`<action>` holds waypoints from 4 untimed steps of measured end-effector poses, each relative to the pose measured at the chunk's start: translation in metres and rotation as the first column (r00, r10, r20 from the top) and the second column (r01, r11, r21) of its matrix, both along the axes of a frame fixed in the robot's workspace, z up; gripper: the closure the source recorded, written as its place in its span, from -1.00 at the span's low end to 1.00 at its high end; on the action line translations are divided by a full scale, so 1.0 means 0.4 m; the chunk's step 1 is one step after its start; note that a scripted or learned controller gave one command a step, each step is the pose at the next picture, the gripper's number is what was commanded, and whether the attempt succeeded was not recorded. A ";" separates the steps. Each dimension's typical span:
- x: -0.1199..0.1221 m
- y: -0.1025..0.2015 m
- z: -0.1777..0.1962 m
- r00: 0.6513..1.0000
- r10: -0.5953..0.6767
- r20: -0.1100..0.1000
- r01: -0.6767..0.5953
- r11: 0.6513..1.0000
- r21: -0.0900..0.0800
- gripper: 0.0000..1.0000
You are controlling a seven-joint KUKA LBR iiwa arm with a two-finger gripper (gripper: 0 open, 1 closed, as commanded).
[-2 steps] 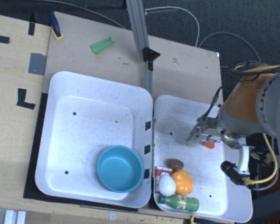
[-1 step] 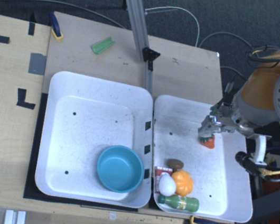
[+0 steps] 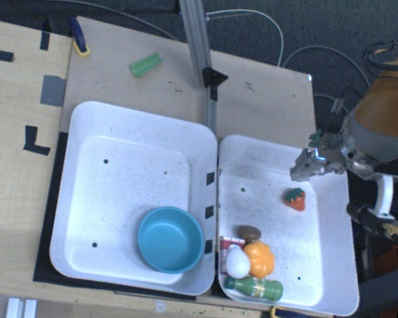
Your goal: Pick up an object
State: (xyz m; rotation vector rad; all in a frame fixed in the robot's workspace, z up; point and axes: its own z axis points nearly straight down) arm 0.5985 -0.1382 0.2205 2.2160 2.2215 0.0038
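Plainly, the pick has not yet happened. The pincer (image 3: 306, 167) hangs over the right bin (image 3: 322, 237), near its rim at about one o'clock, and nothing shows between its fingers; whether they stand open or closed cannot be told from this slanted view.

Just below the pincer, toward five o'clock of it, a small strawberry toy (image 3: 295, 200) lies alone on the bin floor — near the tool, but apart from it. This looks the likeliest target, being isolated and close.

The other candidates crowd the bin's seven o'clock corner: a brown lump (image 3: 249, 233), an orange ball (image 3: 260, 258) touching a white egg (image 3: 238, 263), a red-and-white box (image 3: 229, 243) beside them, and a green bottle (image 3: 256, 287) lying on its side against the front wall.

The left bin (image 3: 104, 176) holds a blue bowl (image 3: 170, 238) at about five o'clock. A green block (image 3: 145, 64) rests on the desk (image 3: 254, 103) beyond the bins.

What is left, by this judgement, is nearly everything — aligning over a thing, descending, closing and lifting.
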 end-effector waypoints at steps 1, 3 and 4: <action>-0.007 0.004 0.109 1.000 0.000 0.000 0.000 1.000 0.000 1.00; -0.047 0.274 0.073 1.000 0.003 -0.008 -0.003 1.000 0.002 1.00; -0.064 0.418 0.035 1.000 0.004 -0.008 -0.004 1.000 0.002 1.00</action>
